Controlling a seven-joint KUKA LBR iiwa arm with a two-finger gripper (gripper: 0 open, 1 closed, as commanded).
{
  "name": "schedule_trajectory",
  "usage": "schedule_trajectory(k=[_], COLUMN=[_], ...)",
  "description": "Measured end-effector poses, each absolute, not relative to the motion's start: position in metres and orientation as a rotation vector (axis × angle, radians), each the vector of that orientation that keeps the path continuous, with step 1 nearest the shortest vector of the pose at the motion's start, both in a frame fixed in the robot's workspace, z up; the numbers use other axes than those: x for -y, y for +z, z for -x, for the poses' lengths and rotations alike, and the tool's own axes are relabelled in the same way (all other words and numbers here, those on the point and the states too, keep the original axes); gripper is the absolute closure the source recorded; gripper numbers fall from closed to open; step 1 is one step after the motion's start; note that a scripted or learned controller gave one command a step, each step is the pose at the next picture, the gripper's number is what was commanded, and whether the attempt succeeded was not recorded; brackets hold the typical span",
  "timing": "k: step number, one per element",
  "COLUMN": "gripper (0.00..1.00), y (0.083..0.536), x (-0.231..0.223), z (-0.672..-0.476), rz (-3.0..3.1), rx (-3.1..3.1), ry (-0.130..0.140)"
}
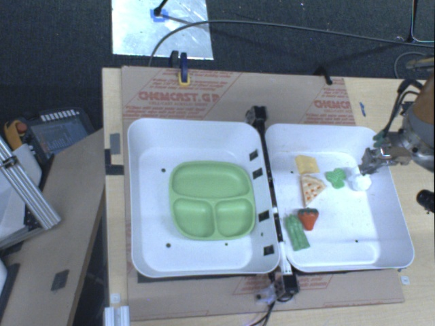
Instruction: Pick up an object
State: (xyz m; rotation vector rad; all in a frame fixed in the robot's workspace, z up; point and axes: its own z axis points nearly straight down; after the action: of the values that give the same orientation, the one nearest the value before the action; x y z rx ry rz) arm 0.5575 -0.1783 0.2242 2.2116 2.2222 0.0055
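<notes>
The right bin [391,233] holds several small toy foods. A yellow block [306,164] lies near its back, with a pizza slice [312,189] just in front of it. A green leafy piece [335,177] and a small white object [359,181] lie side by side to the right. A red strawberry [308,218] and a green bar [296,233] sit near the divider. My gripper [372,160] hangs over the bin's right part, just above and to the right of the white object. Whether it touches that object is unclear.
A green three-compartment plate [211,200] lies in the middle of the left bin [146,148]. A black divider strip [267,189] runs between the bins. Cables and a foil sheet [162,17] lie behind the bench; a control pendant [58,133] sits at the left.
</notes>
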Motion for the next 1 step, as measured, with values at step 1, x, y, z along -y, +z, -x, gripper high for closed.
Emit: schedule_trajectory(k=[1], gripper=[1.00], y=[0.2538], x=[0.1786], z=[-0.5590], rz=[-2.211], rx=[-2.223], ry=[0.004])
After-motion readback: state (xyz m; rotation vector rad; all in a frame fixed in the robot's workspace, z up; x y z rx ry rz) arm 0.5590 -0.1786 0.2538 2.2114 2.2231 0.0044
